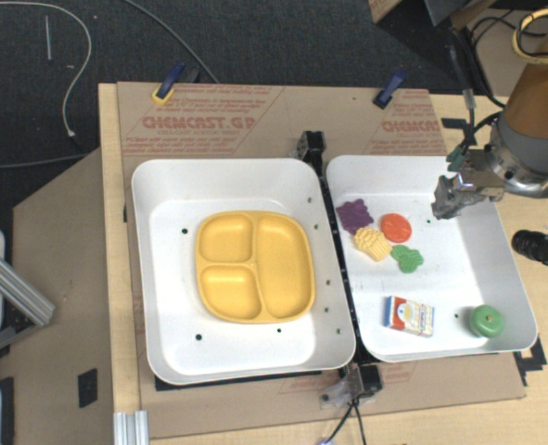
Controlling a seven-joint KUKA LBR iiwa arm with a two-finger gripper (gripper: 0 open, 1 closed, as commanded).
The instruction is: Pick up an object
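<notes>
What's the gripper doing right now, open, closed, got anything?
Gripper: over the right bin, above its far right part; open or closed cannot be told, and nothing shows between its fingers.

One camera is fixed above the bench (255, 109) and looks down at a slant, from some distance (both white bins fit inside the picture). The arm (533, 119) enters from the right.
</notes>
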